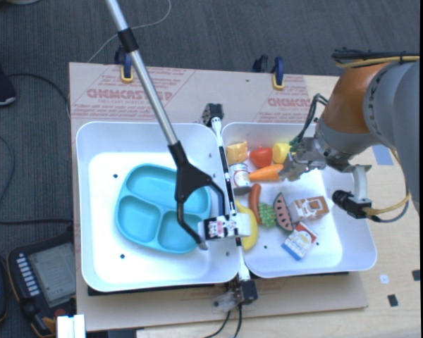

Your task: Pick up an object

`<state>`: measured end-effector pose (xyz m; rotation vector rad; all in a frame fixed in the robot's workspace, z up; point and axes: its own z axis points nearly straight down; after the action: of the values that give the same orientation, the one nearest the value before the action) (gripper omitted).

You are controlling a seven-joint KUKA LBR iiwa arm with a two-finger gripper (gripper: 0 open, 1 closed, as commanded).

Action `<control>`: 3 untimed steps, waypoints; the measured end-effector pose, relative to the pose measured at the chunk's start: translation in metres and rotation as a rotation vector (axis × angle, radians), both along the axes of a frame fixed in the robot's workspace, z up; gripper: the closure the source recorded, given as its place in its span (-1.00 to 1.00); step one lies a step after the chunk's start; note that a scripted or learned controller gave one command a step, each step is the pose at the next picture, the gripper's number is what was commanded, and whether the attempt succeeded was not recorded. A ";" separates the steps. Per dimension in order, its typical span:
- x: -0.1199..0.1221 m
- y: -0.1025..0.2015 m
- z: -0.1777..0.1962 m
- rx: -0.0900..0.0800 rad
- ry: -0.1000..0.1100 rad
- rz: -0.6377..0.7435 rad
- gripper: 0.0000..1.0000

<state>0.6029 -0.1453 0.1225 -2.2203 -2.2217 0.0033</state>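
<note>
My tool (294,166) is hanging over the far left part of the right bin (352,248), and I cannot tell its state from here. Just beside it an orange carrot (266,174) is lying flat, with a red tomato (261,155) and a yellow block (236,151) sitting farther along the far wall. Nearer, a watermelon slice (285,213), a small carton (311,206), a blue-and-white box (298,242) and a banana (249,225) are crowding the middle. The bin's right and near portions are offering bare white floor. In the left bin (99,259) a blue divided tray (155,206) is resting, with a long grabber pole (155,104) reaching over it.
</note>
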 end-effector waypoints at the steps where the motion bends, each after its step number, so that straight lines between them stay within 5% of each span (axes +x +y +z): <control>1: 0.000 0.000 0.000 0.000 0.001 0.000 -1.00; 2: -0.052 0.036 -0.034 -0.004 -0.012 -0.002 -1.00; 3: -0.051 0.036 -0.023 -0.003 -0.015 -0.002 1.00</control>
<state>0.5523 -0.1093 0.0997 -2.2322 -2.2284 -0.0096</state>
